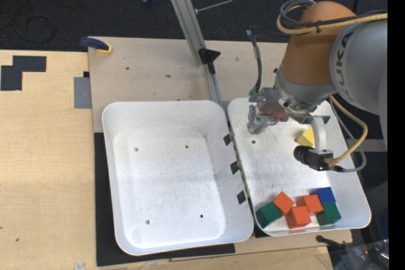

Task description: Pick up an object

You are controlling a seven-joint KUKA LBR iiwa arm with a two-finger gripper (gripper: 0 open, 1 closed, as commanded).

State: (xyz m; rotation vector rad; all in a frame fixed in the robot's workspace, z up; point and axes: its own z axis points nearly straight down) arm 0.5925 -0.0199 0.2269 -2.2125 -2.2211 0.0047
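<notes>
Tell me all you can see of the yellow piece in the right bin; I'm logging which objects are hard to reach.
The yellow piece is small, plain yellow and wedge-like in outline, seemingly a solid block. It lies on the floor of the right bin in its far right part, apart from the cluster of coloured blocks at the near end. The arm overhangs it and hides part of it, so its full shape is unclear.

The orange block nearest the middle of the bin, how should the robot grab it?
Probably from straight above. That orange block sits at the upper left of the pile in the right bin. A green block touches its lower left and another orange block its lower right. Its upper sides look free, so the hand should pinch there, turned to match its tilted corners.
</notes>
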